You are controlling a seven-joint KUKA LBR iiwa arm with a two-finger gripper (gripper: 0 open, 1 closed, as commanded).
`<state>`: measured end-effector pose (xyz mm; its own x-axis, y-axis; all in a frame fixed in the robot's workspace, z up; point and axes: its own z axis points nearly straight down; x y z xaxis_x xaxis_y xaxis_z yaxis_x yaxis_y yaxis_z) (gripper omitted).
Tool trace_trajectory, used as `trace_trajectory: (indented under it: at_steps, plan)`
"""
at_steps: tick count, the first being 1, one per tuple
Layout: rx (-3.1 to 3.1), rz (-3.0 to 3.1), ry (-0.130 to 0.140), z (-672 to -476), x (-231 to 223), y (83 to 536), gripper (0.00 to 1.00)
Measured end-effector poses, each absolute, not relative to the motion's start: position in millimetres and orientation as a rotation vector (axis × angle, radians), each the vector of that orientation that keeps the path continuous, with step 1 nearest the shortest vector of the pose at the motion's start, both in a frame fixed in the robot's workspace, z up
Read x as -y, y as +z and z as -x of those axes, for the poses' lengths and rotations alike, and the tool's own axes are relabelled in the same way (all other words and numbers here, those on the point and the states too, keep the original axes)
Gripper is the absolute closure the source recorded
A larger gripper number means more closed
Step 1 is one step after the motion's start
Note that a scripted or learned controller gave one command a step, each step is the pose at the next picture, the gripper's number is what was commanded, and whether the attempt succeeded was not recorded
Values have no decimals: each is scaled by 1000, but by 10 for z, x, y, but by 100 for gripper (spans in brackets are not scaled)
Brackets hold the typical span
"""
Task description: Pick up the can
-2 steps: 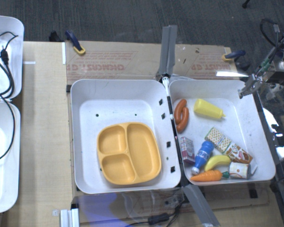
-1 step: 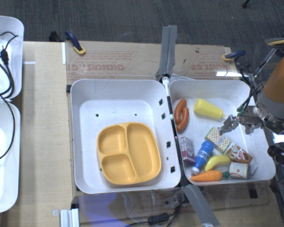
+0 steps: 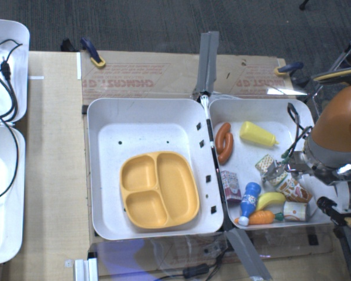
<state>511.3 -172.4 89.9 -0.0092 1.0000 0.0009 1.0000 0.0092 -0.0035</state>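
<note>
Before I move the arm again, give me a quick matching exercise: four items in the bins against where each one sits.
Items:
1. divided yellow plate
2. hot dog
3. mustard bottle
4. toy carrot

Places:
A. near edge of the right bin, beside the banana
B. left bin
C. far part of the right bin, toward the arm's side
D. right bin, alongside the divider between the bins

Pairs: 1-B, 2-D, 3-C, 4-A
</note>
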Motion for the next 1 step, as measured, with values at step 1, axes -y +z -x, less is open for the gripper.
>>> trace_trajectory:
  at_steps: [1]
  plan:
    - [1865, 2528, 0, -4783, 1806, 907, 0]
